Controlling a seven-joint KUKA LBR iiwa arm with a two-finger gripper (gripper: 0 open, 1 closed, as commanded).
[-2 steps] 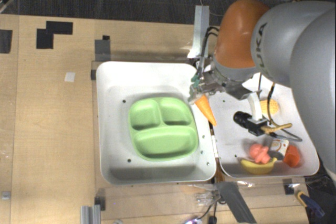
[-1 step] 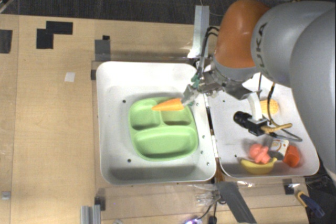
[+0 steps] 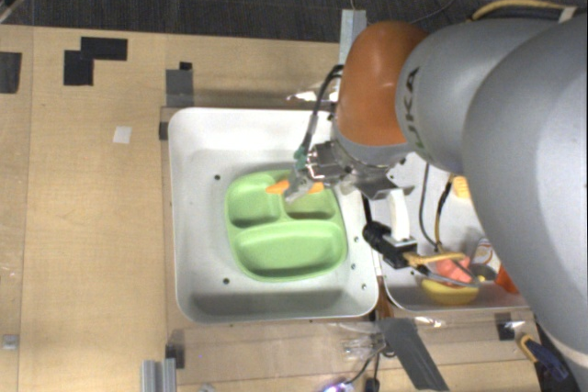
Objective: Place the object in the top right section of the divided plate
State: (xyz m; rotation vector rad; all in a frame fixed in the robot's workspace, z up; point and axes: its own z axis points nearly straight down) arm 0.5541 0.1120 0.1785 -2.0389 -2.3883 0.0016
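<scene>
Arm: the grey arm [image 3: 496, 106] leans in from three o'clock, orange band [image 3: 372, 87] above the wrist, right over the left bin [image 3: 197, 197].
Gripper: the gripper [image 3: 303, 182] hangs low over the green divided plate [image 3: 285, 248], at its twelve-o'clock edge.
Jaws: can't tell from here; the tips blur into the orange piece, so gripped or let go is anyone's guess.
Object: a small orange object [image 3: 278, 187] sits at the tips, on the ridge between the two upper sections, just nine o'clock of the top right section [image 3: 317, 204].
Handling: looks light, small and smooth, I'd say; likely to slip or roll, so pinch it across its narrow middle.
Other bin: yellow and red bits [image 3: 450, 275] lie at four o'clock.
</scene>
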